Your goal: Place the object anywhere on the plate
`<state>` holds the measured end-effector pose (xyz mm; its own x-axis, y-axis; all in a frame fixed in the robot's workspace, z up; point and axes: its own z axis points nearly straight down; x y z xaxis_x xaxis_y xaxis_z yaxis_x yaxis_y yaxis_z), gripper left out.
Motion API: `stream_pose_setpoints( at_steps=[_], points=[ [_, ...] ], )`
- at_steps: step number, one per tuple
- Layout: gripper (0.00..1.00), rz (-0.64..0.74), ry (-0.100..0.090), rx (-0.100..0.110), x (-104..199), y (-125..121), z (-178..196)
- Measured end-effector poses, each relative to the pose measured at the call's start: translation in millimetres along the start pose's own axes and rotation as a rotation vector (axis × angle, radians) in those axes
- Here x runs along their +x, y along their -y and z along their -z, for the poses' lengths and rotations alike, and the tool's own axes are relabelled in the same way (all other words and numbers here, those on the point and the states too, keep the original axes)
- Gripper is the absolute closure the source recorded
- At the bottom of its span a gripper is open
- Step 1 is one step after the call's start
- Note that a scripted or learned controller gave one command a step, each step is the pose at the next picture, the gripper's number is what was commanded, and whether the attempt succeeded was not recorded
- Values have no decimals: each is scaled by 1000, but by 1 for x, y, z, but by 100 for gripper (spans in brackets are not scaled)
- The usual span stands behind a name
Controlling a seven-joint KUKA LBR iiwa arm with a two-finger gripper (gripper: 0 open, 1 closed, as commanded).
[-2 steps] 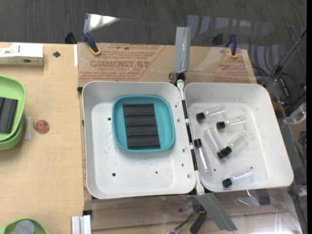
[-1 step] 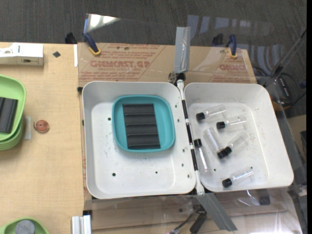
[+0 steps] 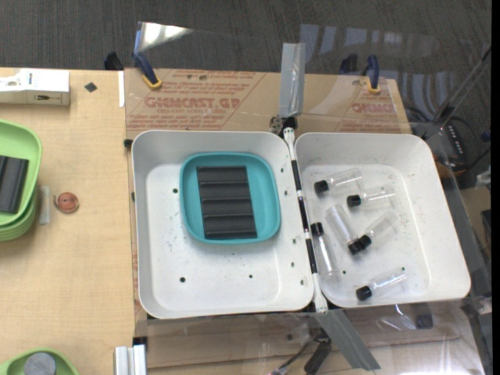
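Observation:
A teal square plate lies in the left white bin, toward its back. A dark ribbed insert rests on the plate. The right white bin holds several clear plastic vials with black caps. One vial lies near the back left, another just right of it. A third vial lies in the middle and one more near the front. A further vial lies along the bin's left wall.
Left of the bins on the wooden bench stand a green tray, a small orange disc and a white box. Cardboard with clamps lies behind the bins. A green lid sits at the front left corner.

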<state>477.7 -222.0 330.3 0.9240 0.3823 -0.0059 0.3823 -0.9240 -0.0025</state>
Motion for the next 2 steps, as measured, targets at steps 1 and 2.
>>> stream_pose_setpoints(
  at_steps=[1,2],
  points=[
    [0,-55,-1,0,0,0,-44],
    [0,-189,0,-1,0,0,85]
  ],
)
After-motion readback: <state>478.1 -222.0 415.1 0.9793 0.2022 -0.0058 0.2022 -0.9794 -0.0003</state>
